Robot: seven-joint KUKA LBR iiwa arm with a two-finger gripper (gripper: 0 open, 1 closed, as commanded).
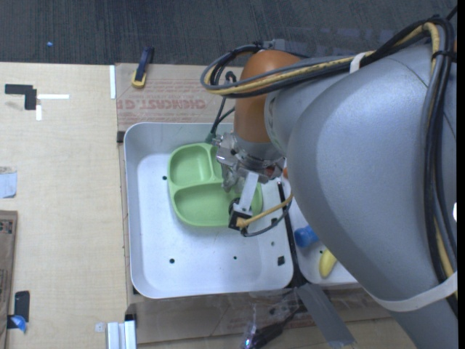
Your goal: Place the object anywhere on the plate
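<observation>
**Q:** Plate: appearance and pose?
**A:** The pale green plate (195,195) has rounded corners. A raised ridge separates a smaller far compartment from a larger near one. It lies flat, open side up, in the far half of the left bin (149,267). Its right edge is hidden.

**Q:** Object candidates?
**A:** A blue item (304,236) and a yellow item (327,262) lie near each other in the right bin (309,273), apart from the plate.

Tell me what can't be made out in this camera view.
1. Right shallow white bin: camera view, mostly covered by the grey arm.
2. Small blue object and yellow object in it: partly hidden by the arm, shapes unclear.
3. Green divided plastic plate: right rim hidden under the gripper.
</observation>
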